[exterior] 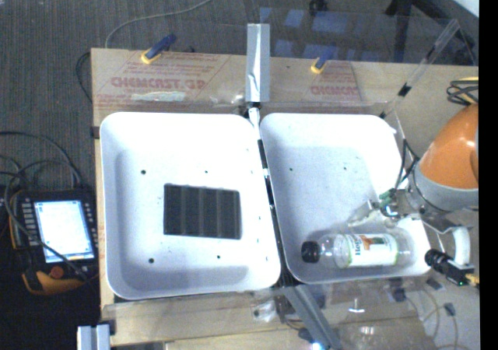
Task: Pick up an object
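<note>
A clear plastic bottle (364,250) with a black cap lies on its side near the front edge of the right bin (327,154), its cap pointing left. A flat black ribbed rectangle (201,211) lies in the middle of the left bin (132,146). The arm, with its orange band (457,155), comes in over the right bin's right rim. My gripper (387,207) hangs low just above the bottle's right end. Glare and the transparent bottle blur it, and nothing is visibly held.
A grey post (257,61) stands at the back between the bins. Two clamps (158,47) hold the brown board behind them. A teach pendant (58,230) lies on the floor to the left. Cables and fittings (447,261) crowd the right rim.
</note>
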{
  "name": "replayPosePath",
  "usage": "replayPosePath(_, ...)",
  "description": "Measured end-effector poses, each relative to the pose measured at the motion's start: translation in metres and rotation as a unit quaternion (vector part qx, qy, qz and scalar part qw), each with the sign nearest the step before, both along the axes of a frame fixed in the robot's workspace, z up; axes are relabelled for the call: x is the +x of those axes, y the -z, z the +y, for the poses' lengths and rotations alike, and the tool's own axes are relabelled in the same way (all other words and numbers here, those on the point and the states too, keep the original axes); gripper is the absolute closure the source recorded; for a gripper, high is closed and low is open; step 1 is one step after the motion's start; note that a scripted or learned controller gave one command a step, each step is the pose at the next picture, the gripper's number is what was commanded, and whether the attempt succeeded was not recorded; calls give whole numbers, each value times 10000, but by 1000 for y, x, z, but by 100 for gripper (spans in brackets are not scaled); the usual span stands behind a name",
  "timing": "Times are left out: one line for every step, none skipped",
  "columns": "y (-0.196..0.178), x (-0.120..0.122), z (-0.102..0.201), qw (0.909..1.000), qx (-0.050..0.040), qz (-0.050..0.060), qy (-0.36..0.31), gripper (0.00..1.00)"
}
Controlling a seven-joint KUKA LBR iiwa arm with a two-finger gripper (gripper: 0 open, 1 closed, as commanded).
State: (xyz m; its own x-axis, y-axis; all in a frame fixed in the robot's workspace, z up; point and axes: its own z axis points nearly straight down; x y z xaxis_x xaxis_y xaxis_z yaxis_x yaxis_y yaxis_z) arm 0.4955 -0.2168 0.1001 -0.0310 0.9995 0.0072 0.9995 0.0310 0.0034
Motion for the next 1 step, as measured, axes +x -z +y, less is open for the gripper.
replayPosePath(-8, 0, 0, 10000, -9, 7, 1, 100)
